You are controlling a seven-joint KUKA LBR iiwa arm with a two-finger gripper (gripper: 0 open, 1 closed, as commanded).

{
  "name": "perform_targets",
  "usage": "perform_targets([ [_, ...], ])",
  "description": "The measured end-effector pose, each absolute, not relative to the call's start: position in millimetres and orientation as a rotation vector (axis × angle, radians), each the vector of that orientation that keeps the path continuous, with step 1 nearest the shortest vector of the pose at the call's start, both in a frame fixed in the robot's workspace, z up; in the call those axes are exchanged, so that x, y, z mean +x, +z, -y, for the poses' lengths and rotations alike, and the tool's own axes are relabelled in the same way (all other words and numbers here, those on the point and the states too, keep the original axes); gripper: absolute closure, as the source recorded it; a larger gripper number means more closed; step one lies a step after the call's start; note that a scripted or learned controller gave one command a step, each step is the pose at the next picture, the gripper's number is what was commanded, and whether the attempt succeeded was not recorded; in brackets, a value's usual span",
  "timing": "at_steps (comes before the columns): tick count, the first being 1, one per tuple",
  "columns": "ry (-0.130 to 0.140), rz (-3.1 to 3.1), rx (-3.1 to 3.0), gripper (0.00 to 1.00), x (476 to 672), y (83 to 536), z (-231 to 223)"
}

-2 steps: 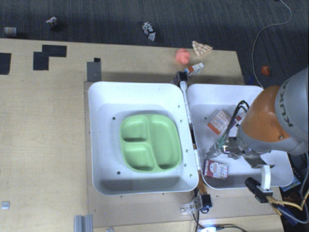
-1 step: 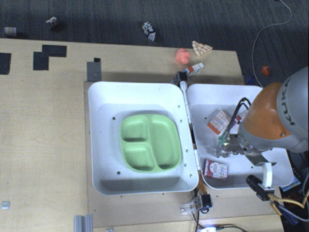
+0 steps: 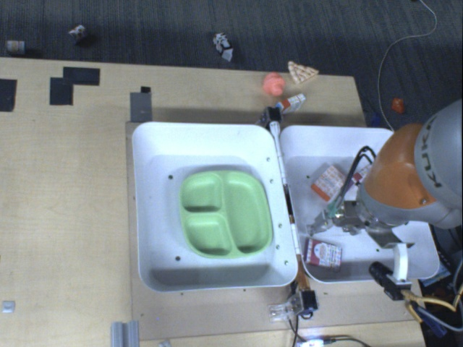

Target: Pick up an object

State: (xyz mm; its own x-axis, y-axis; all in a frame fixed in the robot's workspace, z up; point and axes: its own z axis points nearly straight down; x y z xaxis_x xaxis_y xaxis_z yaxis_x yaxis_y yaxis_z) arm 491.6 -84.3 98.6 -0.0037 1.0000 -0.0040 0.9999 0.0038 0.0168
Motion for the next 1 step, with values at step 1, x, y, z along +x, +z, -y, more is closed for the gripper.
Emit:
perform_targets([
  [1,0.007,-2.217,2.215,0.0,489.0,87.2,83.1],
])
